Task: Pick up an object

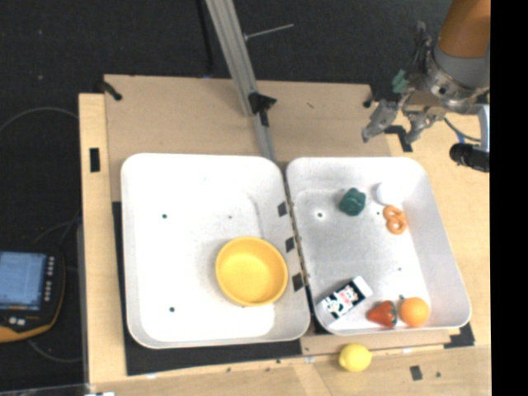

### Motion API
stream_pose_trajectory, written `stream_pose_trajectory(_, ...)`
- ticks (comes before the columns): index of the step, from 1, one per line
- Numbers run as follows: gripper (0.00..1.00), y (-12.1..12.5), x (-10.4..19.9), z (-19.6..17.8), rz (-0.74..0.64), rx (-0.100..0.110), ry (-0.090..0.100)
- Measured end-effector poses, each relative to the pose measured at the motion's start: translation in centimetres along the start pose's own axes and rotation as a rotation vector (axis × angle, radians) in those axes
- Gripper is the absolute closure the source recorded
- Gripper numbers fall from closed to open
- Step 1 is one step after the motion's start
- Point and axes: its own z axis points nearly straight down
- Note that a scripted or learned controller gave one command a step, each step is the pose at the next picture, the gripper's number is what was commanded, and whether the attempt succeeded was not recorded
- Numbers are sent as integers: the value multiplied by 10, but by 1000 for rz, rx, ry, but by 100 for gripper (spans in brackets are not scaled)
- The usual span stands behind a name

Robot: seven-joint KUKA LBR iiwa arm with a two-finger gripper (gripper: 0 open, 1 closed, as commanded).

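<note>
My gripper [394, 128] hangs above the bench just beyond the far edge of the right bin [437, 221], its fingers spread open with nothing between them. In the right bin lie a green block [353, 202], a white ball [387, 192], an orange pretzel-shaped piece [396, 219], a black-and-white box [345, 298], a red pepper-like piece [382, 313] and an orange fruit [414, 311]. A yellow bowl [251, 271] sits in the left bin [165, 238] near its right wall.
A yellow lemon [355, 357] lies on the bench in front of the right bin. A slanted metal pole [235, 52] rises from behind the bins. A handheld pendant [26, 291] lies at the far left, off the bench.
</note>
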Motion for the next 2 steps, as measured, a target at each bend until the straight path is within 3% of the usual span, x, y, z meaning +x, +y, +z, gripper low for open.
stream_pose_trajectory(1,0,0,-1,0,0,1,-2)
stream_pose_trajectory(2,0,-1,-1,63,3,6,0)
